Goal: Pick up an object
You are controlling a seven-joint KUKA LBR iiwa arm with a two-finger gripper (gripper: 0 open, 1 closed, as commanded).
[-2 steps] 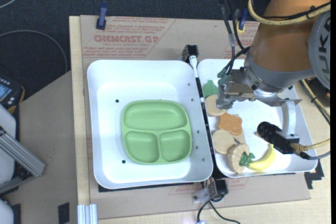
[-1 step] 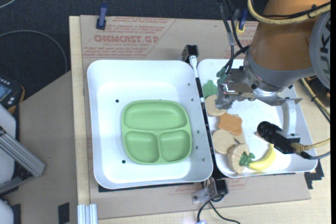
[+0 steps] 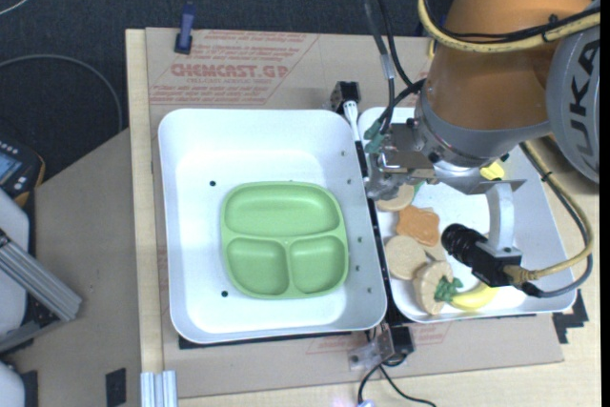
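Over the right bin point(image 3: 558, 234), close to the wall it shares with the left bin point(image 3: 181, 205), the arm point(image 3: 505, 33) reaches down, and its grey wrist point(image 3: 457, 143) hides most of the jaws. Whether the jaws are open or closed cannot be told, and nothing can be seen gripped between them. Just below the jaws, toward the near edge of the worktop point(image 3: 86, 205), lies a pale round slice point(image 3: 398, 197), partly covered by the metal of the wrist. A little further on the same side is an orange-brown piece point(image 3: 418, 224), and touching it a larger tan disc point(image 3: 404, 255). Beyond those, at the near wall of the bin, a second tan disc point(image 3: 428, 282) lies against a banana point(image 3: 474, 299), with a small green bit point(image 3: 449, 285) between the two. A black cylinder point(image 3: 469, 248) on a bracket hangs from the wrist just beside these pieces, with a cable running off to the right. On the far side of the wrist from the jaws, a small yellow thing point(image 3: 492, 172) peeps out; what it is cannot be told. Well to the left of the jaws, across the shared wall, a green divided plate point(image 3: 284, 238) lies flat in the middle of the left bin.
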